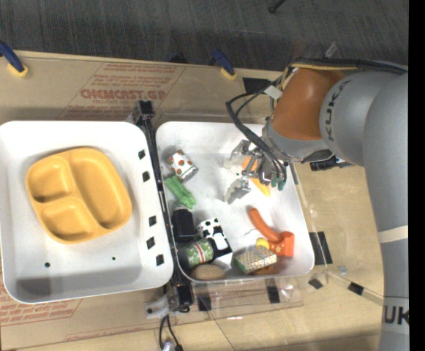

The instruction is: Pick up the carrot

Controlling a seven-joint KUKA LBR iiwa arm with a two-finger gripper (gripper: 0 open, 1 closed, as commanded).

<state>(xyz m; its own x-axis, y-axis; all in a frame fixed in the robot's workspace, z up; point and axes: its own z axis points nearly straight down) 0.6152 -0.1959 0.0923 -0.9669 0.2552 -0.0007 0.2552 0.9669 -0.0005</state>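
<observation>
Logging from my remote station: two-finger metal gripper over the right shallow white bin, far half; whether its jaws are apart or together I cannot tell. Orange carrot lies on the bin floor near and right of the gripper, apart from it, its near end just beside an orange-red block. Near edge: patterned yellow packet, green can, black-and-white item. Left side: green vegetable, small red-and-white can. Left shallow white bin bears a yellow compartment tray.
</observation>
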